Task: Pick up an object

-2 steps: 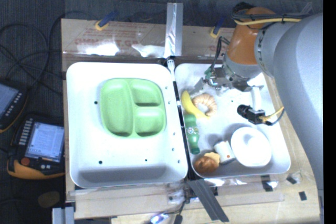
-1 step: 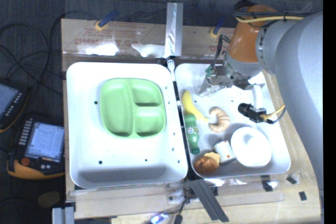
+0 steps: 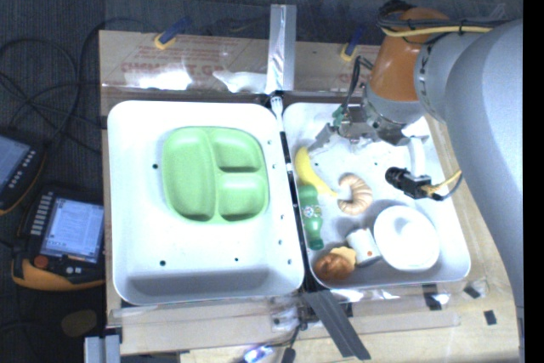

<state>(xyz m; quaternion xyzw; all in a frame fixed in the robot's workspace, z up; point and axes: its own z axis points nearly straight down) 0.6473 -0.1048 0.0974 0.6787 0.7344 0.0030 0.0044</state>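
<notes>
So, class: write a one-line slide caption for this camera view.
Gripper hovers over right bin near banana.

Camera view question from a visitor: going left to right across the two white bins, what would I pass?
Left bin → green divided plate → right bin → banana → green bottle → twisted pastry → white bowl.

Two white bins (image 3: 127, 208); one green tray (image 3: 212, 172); one banana (image 3: 304, 170); one green bottle (image 3: 311, 217); one croissant (image 3: 355, 191); one white bowl (image 3: 406, 238); one bread roll (image 3: 334, 264).
</notes>
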